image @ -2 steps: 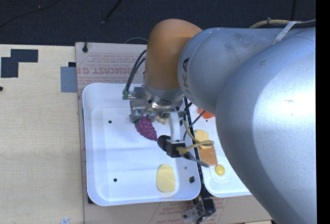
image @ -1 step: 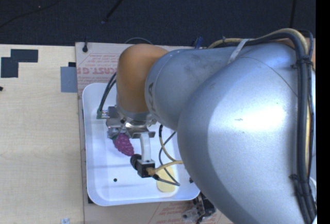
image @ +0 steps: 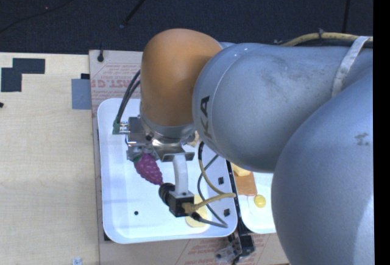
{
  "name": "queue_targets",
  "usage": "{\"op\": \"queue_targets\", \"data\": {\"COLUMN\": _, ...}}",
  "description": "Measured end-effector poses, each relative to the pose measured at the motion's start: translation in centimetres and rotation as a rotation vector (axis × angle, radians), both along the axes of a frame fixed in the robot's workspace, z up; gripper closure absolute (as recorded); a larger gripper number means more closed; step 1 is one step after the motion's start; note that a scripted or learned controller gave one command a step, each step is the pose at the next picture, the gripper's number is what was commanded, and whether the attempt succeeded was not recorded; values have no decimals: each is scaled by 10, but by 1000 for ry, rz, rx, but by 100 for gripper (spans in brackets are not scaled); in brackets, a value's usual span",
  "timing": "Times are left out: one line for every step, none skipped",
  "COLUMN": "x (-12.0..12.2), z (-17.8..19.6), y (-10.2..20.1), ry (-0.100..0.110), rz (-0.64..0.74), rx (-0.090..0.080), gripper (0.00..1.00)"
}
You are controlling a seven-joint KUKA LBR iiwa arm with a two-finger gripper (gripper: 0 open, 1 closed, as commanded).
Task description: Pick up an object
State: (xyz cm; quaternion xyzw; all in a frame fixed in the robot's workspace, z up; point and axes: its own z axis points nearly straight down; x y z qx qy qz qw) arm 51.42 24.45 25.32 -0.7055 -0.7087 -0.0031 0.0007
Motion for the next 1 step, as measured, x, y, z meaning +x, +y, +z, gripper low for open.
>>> {"op": "queue_targets", "data": {"x": -29, "z": 174, "y": -1, "ry": -9, "rz": -2, "rx": 3, "gripper": 100}}
